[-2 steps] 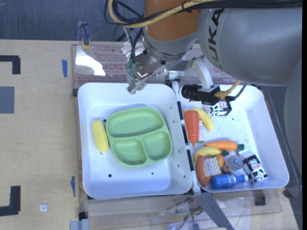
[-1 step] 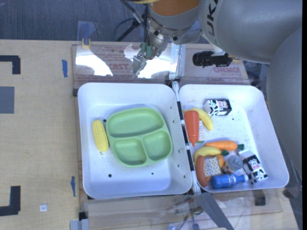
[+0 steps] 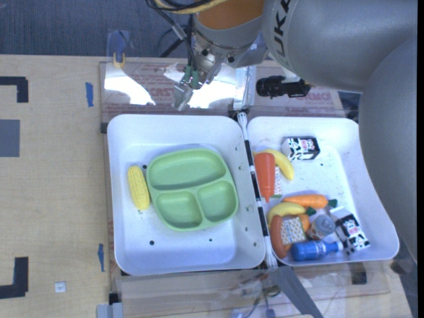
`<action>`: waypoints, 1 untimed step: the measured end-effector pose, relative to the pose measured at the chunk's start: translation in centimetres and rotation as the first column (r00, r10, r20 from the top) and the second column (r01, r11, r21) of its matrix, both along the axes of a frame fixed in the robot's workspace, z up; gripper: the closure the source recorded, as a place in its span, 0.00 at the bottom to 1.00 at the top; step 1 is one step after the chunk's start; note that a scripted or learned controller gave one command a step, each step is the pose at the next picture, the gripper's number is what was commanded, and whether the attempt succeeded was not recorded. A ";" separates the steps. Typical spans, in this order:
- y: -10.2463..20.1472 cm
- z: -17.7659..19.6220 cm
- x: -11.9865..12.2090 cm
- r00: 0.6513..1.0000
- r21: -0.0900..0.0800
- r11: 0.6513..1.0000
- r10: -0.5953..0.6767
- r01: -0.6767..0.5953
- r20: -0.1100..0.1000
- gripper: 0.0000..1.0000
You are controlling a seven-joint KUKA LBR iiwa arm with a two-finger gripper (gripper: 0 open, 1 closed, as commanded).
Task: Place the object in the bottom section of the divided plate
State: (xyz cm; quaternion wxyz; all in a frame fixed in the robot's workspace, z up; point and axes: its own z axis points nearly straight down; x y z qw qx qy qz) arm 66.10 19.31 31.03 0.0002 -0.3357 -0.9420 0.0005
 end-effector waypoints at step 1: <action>-3.8 -0.1 -0.9 0.983 0.001 0.983 0.181 -0.181 -0.001 1.00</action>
